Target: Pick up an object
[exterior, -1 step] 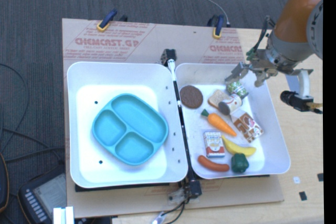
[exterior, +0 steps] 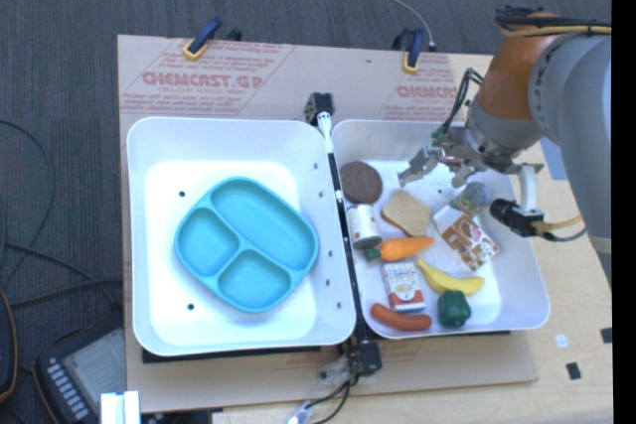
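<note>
My gripper hangs over the back of the right bin, its two fingers spread apart with nothing between them. One fingertip points toward a brown round patty. Just in front of the gripper lies a slice of bread. Further forward are a carrot, a banana, a small red carton, a red sausage and a green pepper. A printed packet and a small grey-green item lie under the wrist's right side.
A small can lies against the right bin's left wall. The left bin holds a blue three-compartment plate. A black-and-white clamp sits at the back between the bins. The arm's grey body covers the right bin's back right corner.
</note>
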Robot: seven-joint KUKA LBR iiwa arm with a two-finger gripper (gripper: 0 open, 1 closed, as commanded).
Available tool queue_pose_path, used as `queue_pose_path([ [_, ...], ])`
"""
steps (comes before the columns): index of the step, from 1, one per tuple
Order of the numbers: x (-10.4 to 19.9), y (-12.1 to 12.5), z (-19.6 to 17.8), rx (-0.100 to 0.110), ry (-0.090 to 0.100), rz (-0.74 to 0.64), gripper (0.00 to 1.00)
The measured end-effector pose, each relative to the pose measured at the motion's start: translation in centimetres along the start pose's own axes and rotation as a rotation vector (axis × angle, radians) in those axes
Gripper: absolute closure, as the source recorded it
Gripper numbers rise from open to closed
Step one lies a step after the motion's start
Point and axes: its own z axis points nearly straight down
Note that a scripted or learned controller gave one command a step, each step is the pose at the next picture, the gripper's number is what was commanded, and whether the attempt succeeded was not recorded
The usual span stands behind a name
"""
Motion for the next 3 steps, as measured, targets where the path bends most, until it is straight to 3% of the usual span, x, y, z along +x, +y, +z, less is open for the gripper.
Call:
queue_pose_path([
  [1, 5.7, -3.9, 1.9, -0.005, -0.001, 0.0, 0.0],
  [2, 5.7, -3.9, 0.9, -0.006, -0.002, 0.0, 1.0],
  [3, 14.1, -6.2, -7.8, 0.001, 0.002, -0.002, 1.0],
])
